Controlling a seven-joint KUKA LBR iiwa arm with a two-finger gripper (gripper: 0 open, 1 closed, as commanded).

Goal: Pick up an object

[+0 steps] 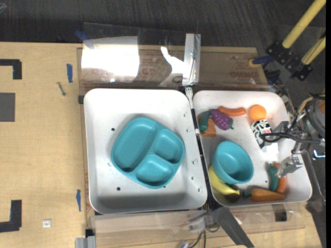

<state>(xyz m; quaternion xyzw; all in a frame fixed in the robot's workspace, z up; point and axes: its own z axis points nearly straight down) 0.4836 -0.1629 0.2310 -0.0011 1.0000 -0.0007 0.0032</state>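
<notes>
Toys clutter the right bin (248, 96); the arm (313, 130) reaches in low from the right, its gripper (289, 165) blurred, grip impossible to judge.

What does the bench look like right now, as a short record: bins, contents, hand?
left bin: blue divided plate
right bin: blue bowl, banana, carrot, orange ball, purple grapes, black-and-white item
hand: low over the right bin's right side, near a teal and orange toy
grasp: cannot tell
</notes>
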